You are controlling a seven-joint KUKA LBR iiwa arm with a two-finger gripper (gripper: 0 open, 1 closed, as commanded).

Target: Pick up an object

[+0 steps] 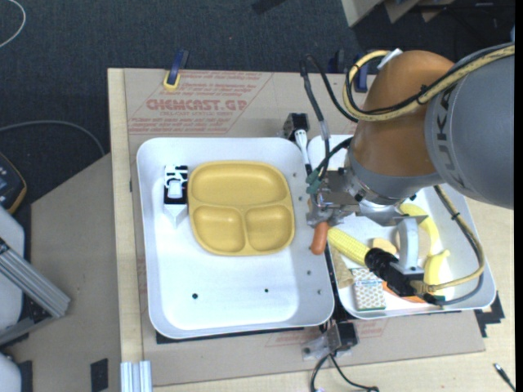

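In the right bin (482,288): corn cob (347,245), bananas (429,239), a patterned sponge (369,292), with an orange carrot (319,237) at its left wall. The gripper (327,202) hangs just above the carrot; its grasp state cannot be told. A good pick likely calls for centring on one item, clear of the wall.

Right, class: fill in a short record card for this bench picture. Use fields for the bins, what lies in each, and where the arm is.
left bin: holds a yellow divided plate and a small black-and-white object beside it
right bin: holds a corn cob, banana, orange carrot-like piece, sponge
arm: over the right bin
gripper: hidden under the wrist
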